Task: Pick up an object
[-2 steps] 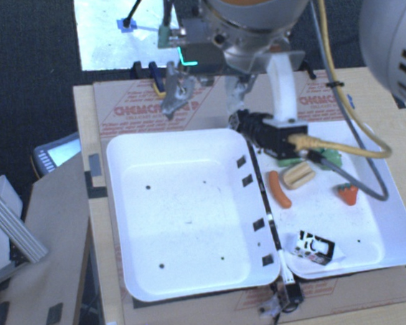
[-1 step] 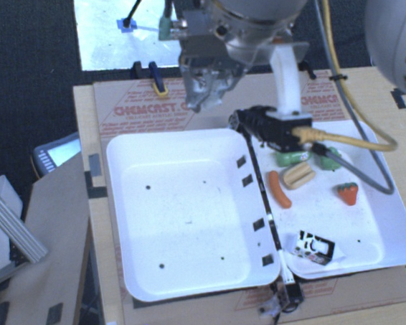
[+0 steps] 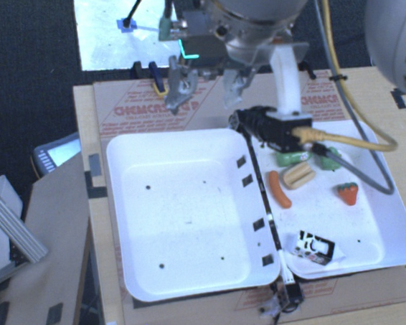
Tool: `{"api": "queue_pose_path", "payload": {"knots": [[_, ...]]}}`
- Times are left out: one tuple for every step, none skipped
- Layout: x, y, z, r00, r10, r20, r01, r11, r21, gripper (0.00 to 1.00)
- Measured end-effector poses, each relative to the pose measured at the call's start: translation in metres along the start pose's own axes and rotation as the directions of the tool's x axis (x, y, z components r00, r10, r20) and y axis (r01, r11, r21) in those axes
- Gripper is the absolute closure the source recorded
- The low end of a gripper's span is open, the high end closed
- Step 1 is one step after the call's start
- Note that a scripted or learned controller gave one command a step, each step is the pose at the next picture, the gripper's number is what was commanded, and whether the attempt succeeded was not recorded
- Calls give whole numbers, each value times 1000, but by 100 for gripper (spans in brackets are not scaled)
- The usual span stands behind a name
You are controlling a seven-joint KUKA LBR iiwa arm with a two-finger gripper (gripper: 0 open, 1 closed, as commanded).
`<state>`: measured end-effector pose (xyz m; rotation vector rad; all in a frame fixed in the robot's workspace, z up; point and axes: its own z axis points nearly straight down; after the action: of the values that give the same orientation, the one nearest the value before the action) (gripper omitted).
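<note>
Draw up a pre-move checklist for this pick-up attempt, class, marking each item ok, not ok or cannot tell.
1. Objects available in the right white bin: ok; orange sausage-shaped toy, tan bun-shaped toy, red strawberry toy, black-and-white card.
2. Two-finger gripper free of load: ok; open, nothing between fingers.
3. Gripper above a target: not ok; it hangs beyond the bins' far edge.
4. Green toy reachable: cannot tell; black fitting partly covers it.
5. Yellow cable clear of the toys: not ok; it crosses above them.
</note>
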<state>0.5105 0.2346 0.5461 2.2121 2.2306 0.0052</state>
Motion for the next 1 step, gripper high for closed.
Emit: {"api": "queue_pose_path", "payload": {"knots": [[0, 0, -11, 1000, -3, -1, 3, 1000, -2, 100]]}}
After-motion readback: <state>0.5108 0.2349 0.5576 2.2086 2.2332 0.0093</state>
